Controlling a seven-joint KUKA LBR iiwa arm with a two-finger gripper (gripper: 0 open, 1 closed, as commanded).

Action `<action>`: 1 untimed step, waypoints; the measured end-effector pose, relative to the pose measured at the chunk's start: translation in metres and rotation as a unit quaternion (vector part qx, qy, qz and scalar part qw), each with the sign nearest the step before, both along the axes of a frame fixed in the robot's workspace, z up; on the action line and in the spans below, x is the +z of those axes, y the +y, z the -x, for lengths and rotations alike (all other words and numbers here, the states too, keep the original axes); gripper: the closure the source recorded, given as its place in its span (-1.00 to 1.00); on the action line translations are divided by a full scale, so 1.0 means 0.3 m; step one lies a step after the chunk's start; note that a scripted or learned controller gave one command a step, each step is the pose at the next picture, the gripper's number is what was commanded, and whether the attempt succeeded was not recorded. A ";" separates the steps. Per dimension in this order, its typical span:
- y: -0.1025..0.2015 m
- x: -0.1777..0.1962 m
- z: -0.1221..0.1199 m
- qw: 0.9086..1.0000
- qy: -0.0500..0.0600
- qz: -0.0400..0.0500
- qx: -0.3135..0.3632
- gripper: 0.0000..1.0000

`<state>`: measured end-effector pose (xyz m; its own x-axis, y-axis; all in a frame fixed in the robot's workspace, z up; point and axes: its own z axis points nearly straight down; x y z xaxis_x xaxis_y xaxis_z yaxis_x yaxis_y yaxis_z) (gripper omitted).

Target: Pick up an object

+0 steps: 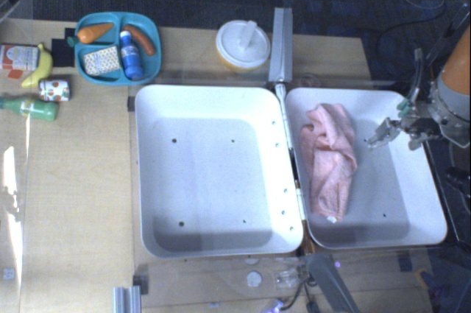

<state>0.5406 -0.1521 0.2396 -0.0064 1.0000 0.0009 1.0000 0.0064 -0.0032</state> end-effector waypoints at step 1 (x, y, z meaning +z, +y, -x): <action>0.038 -0.459 -0.089 0.998 0.000 0.000 0.069 -1.00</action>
